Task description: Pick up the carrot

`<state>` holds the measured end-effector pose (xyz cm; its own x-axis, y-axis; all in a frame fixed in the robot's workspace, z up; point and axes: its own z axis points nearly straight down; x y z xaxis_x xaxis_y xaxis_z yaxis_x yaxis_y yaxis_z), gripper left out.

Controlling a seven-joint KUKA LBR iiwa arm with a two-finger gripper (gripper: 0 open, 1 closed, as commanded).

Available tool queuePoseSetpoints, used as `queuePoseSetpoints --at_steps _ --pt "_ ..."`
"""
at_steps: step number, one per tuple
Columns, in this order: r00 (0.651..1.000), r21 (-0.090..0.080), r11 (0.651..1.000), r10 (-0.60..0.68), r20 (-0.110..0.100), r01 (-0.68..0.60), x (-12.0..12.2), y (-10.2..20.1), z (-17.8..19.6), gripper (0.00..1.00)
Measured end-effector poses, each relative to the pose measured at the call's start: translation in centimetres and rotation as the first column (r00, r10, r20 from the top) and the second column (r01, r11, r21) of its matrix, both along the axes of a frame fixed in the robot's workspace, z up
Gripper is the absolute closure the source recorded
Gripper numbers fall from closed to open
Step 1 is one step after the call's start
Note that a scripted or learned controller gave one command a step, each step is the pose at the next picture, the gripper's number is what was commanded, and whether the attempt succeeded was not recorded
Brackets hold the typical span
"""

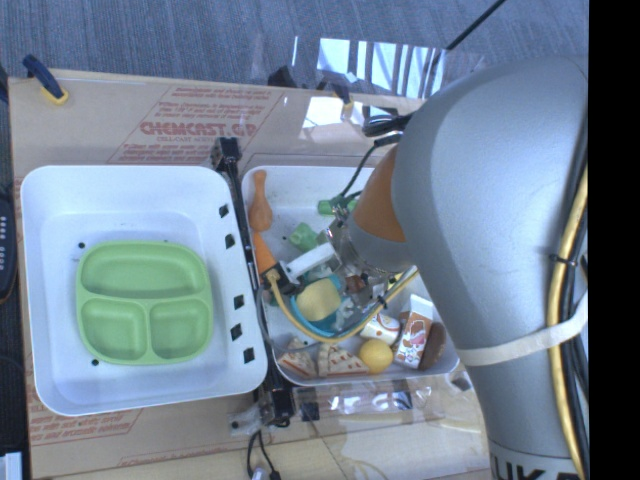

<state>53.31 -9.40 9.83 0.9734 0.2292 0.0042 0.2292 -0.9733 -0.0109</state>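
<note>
i see the carrot lying by the left wall of the right bin. my gripper hangs near it. i cannot tell its state. nothing picked up yet.

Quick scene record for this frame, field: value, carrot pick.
target: carrot, orange, along the left wall of the right bin
arm: grey arm low over the right bin, covering much of it
gripper: among the clutter, right of the carrot
left bin: holds a green divided tray
carrot held: not seen
</note>
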Motion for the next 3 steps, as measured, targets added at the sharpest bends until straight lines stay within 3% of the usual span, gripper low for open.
queuePoseSetpoints --at_steps 1,2,3 --pt "0.977 -0.006 0.977 0.214 -0.008 -0.214 -2.4 -5.0 11.1 0.00" --pt "0.993 -0.002 0.993 0.119 0.014 -0.119 0.9 -8.5 1.6 0.00" --pt "1.000 -0.012 1.000 -0.015 0.002 0.015 -1.3 -4.7 -0.3 0.00"
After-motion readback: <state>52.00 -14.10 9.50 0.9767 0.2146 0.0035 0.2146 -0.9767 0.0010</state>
